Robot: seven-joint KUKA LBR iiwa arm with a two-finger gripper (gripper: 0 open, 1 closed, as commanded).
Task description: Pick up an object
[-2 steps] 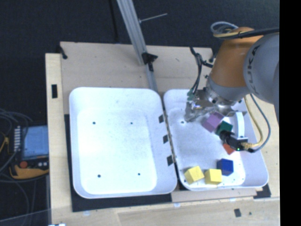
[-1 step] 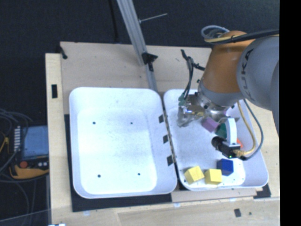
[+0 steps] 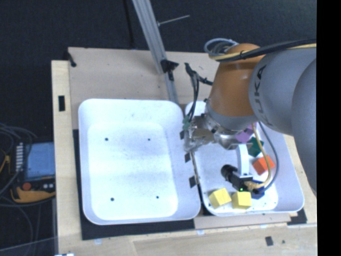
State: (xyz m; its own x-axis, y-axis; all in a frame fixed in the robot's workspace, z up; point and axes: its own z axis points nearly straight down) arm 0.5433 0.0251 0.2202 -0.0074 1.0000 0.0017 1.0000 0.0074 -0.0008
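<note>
Over the right bin (image 3: 290,199), the arm (image 3: 250,89) overhangs two yellow blocks (image 3: 219,198).

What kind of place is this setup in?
Probably a robotics lab's grasping test bench: a KUKA arm reaches over two white bins, small coloured blocks lie in the right one, and cabled electronics sit beside the bench.

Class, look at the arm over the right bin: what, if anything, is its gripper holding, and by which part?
It cannot be told. The arm's wrist covers the gripper from above, over the right bin, so no hold shows. The yellow blocks lie loose in the bin.
</note>
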